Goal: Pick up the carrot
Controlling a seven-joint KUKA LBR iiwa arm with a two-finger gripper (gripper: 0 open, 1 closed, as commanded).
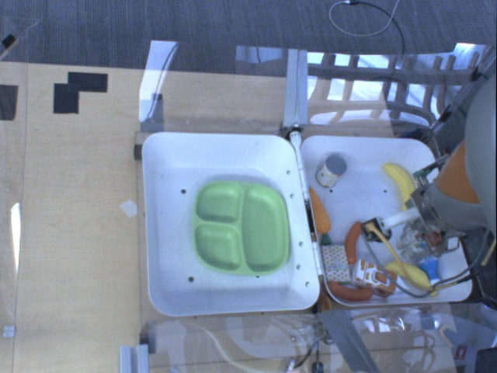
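Note:
The carrot [319, 210] is orange and short. It lies against the left wall of the right bin [365, 148], pointing towards the back. My gripper [422, 238] hangs low over the right side of that bin, well to the right of the carrot and apart from it, above a heap of small toys. The grey arm with its orange band [464, 179] comes in from the right edge. Nothing of the carrot is near the gripper.
The left bin [171, 208] holds a green divided plate [241, 226]. The right bin also holds a small can [332, 169], a yellow banana [400, 182], red sausages [353, 241], a small printed box [371, 274], a blue object [428, 269] and other yellow pieces.

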